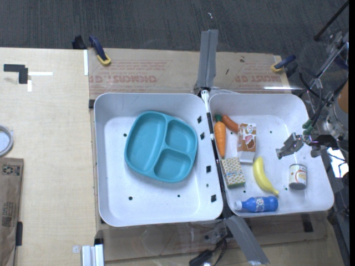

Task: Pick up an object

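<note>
Pincer (289, 146) hovers at right of frame over the right bin (277, 105), apparently open and empty – the can (298, 177) stands just below; centre over it, descend straight – avoid the banana (263, 175)

The right bin (266, 107) holds the loose objects: two carrots (221, 137) along its left wall, a small carton (247, 138), a yellow-green box (233, 172), a banana (263, 175) lying lengthwise, a blue bottle (258, 204) on its side at the front, and a can (298, 177) upright.
</note>
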`<action>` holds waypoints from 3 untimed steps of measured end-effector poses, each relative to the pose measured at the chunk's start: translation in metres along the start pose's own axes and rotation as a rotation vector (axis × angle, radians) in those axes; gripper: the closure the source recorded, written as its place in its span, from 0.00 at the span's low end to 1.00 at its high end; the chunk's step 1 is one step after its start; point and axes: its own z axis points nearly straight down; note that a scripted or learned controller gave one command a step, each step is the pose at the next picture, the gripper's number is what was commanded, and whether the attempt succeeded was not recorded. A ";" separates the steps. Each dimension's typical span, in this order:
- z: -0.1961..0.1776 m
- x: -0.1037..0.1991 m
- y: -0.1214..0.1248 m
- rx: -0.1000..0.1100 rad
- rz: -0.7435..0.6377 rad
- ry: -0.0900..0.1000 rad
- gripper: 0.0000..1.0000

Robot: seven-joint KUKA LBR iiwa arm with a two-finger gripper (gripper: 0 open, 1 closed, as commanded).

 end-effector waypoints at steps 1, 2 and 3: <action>0.116 0.016 0.047 0.000 -0.222 0.001 0.00; 0.172 -0.004 0.039 -0.003 -0.283 0.000 0.00; 0.167 -0.005 0.039 0.002 -0.278 0.002 1.00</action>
